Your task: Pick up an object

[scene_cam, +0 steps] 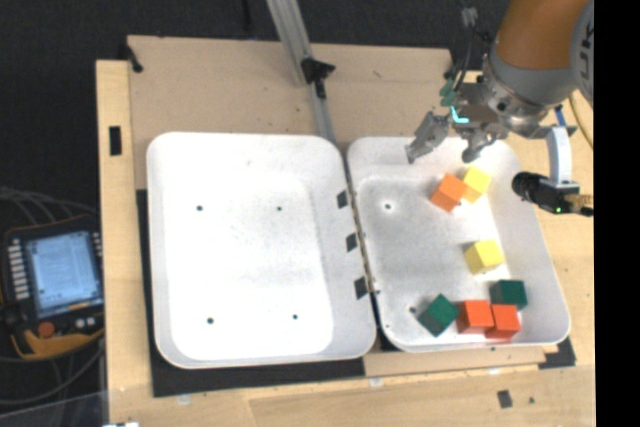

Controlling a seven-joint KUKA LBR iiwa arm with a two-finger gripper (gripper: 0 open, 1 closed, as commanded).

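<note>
My gripper (447,144) hangs over the far edge of the right bin (400,245), its two fingers spread open with nothing between them. Just in front of it and to the right lie an orange block (449,192) and a yellow block (477,181), touching each other. A second yellow block (483,256) sits further forward. Along the bin's near edge lie a green block (436,314), two orange blocks (476,315) (505,320) and a dark green block (509,293).
The left bin (245,245) lies beside the right one on the wooden bench. A slanted metal pole (285,5) rises behind the bins. A handheld control pad (55,275) rests off the bench at the far left.
</note>
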